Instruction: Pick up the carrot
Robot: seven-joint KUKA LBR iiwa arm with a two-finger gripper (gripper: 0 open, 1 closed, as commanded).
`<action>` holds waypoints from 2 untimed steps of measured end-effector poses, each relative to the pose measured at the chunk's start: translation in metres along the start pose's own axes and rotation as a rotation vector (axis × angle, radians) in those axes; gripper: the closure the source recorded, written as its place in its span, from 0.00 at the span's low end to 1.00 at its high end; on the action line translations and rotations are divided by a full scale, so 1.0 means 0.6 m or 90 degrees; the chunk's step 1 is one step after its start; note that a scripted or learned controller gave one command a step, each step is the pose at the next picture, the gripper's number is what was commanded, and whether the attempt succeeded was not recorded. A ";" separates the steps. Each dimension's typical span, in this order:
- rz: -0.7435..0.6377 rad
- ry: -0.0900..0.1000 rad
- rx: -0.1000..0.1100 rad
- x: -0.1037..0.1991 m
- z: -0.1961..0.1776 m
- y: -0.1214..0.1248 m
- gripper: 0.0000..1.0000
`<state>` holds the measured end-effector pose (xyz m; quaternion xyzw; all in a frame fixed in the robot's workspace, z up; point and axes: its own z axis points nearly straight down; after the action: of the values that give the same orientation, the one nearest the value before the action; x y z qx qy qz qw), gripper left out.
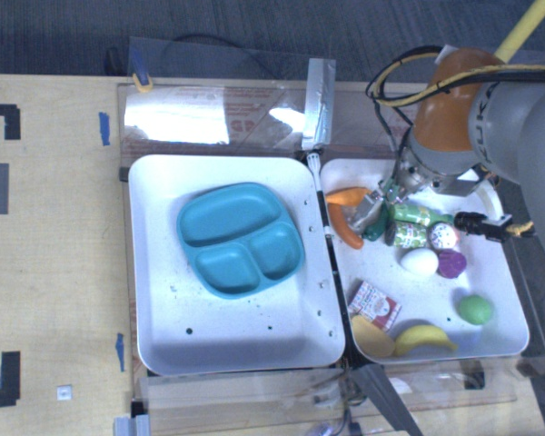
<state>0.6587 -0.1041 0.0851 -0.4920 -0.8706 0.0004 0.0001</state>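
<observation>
Reaching for the carrot at the crowded edge of the right bin

Looking from the tool outward, we saw the metal two-finger gripper (371, 209) low in the right-hand shallow white bin (518, 321), at the near-left corner of the clutter. We could not tell its state from this slanted view.

Just beside it, toward the divider between the bins, lay the orange tapered carrot (348, 214), curving along the bin's left wall. Part of it was hidden by the tool, so we could not say whether the two touched or whether the carrot sat within the grasp.

On the other side, close against the tool, lay a green labelled bottle (409, 227), then a white egg-shaped object (421, 262), a purple piece (451, 263) and, well apart, a green ball (475, 310), a small red-and-white carton (374, 303) and a yellow banana (422, 339). The left bin (163, 334) held a blue three-compartment plastic plate (241, 239).

We judged the risks as these: the carrot lay tight to the wall, so a closing grasp might slide off its rounded flank or pin it against the rim; and the bottle crowded the tool, so it could be caught instead, or nudged into the carrot.
</observation>
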 end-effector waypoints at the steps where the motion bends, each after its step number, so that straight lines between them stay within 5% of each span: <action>1: 0.363 0.008 0.017 0.003 0.002 0.009 0.00; 2: 0.452 0.012 0.023 0.003 0.002 0.007 0.00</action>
<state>0.6612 -0.1005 0.0839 -0.7641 -0.6448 0.0110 0.0165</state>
